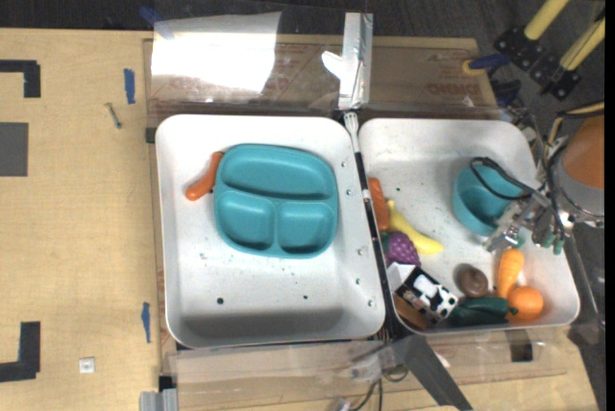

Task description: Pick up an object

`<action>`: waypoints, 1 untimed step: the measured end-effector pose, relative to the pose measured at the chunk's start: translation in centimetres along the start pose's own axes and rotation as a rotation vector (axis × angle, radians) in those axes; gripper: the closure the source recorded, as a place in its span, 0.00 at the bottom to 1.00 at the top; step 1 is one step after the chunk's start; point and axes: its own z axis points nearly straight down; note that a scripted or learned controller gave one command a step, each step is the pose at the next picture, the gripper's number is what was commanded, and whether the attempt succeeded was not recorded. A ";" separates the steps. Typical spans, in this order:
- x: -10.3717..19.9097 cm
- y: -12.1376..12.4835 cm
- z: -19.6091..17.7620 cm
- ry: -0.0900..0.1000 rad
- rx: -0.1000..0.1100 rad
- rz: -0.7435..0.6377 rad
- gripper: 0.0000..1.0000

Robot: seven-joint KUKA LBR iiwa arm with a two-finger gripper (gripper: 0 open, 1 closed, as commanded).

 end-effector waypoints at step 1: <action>1.8 4.8 -1.1 0.010 0.011 -0.057 1.00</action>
